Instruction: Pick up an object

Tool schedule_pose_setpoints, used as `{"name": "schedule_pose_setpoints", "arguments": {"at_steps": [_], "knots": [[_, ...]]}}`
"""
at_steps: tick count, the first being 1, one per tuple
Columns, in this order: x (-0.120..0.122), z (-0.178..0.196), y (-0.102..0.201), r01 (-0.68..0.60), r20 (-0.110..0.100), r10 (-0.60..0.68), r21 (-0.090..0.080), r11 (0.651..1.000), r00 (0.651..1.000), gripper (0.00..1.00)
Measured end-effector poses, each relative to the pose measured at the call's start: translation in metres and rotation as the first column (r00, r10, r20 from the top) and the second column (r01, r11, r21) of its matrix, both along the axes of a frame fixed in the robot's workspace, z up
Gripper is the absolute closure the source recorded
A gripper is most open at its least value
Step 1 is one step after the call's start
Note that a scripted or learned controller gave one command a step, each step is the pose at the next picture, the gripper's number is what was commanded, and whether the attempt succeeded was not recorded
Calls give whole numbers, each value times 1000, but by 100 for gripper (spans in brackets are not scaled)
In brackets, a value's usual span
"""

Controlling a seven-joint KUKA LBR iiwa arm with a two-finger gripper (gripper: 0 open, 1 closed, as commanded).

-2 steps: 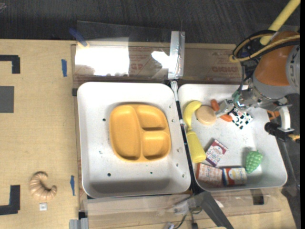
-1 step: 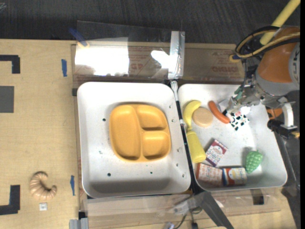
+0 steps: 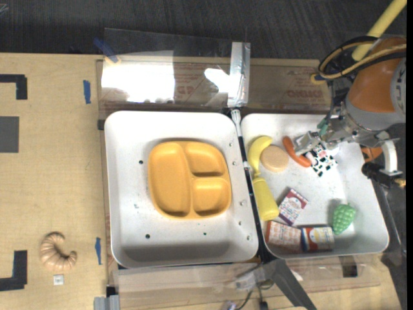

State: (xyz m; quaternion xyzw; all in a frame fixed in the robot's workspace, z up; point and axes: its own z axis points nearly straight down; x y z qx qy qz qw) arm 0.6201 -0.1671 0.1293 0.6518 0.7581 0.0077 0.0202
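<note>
Claw (image 3: 314, 142) low beside carrot (image 3: 296, 152).

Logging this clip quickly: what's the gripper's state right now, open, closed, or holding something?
Gripper: cannot be told. It sits low in the right bin, by the orange carrot and the black-and-white checkered piece; nothing is visibly held.

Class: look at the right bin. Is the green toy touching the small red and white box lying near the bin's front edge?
Apart. In the camera view, a strip of bare white bin floor shows between the green toy and the red and white box.
</note>
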Motion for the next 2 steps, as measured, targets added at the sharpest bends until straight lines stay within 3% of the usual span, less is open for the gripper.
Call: {"name": "schedule_pose_setpoints", "arguments": {"at_steps": [1, 2], "knots": [[17, -37, 11, -20, -27, 20, 20, 1000, 999, 0], [15, -26, 7, -17, -31, 18, 15, 1000, 999, 100]]}}
